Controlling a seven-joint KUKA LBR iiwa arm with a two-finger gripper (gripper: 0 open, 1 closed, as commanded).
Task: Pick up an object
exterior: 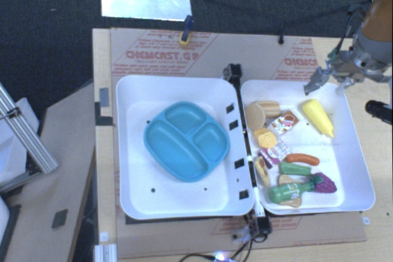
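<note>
— One grey two-finger tool [328, 78] hangs over the far right corner of the right-hand shallow white bin [358, 150], its fingers spread apart with nothing between them.

— What lies nearest it?

— Just below, a yellow plastic corn-like cone [318, 116] on the bin floor, apart from the fingers. Left of that sit a tan cylinder [263, 112] and a small red-and-white packet [283, 123].

— And further out?

— An orange sausage-shaped toy [301, 159], a green plastic bottle [288, 191] touching a purple grape bunch [324, 183] (all toy food, jumbled near the front). The left-hand white bin [135, 193] holds a blue divided plastic tray [186, 140]. Both bins rest on the table [159, 49].
</note>
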